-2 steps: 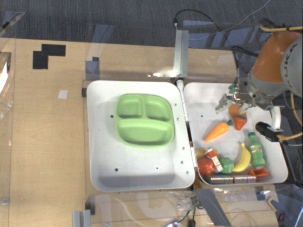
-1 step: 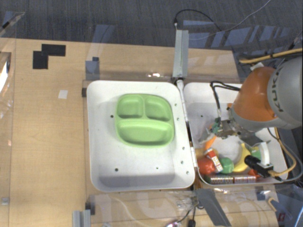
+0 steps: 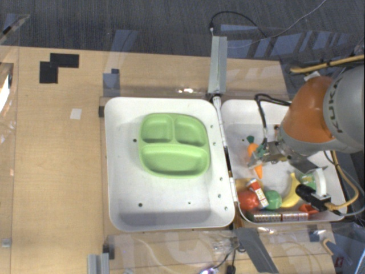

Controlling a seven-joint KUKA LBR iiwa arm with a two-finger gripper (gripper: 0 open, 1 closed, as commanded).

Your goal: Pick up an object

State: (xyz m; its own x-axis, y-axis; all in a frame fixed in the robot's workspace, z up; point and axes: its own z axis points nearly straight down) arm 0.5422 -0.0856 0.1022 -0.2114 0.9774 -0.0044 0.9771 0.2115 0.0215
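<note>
The right bin [image 3: 242,112] holds several small toys. An orange carrot-like piece [image 3: 252,149] lies near its middle left, and a second orange piece [image 3: 258,171] lies just below it. Along the front wall sit a red tomato [image 3: 247,200], a small red-and-white box [image 3: 260,193], a green round piece [image 3: 273,199] and a yellow banana [image 3: 293,192]. My gripper [image 3: 267,154] hangs low over the bin, right beside the two orange pieces. The grey arm with its orange band [image 3: 308,119] covers the bin's right half.
The left bin [image 3: 122,210] carries a green divided plate [image 3: 173,144] at its middle. A dark bar [image 3: 267,216] and a red bar [image 3: 293,216] lie against the right bin's front wall. Cables [image 3: 336,170] run around the wrist.
</note>
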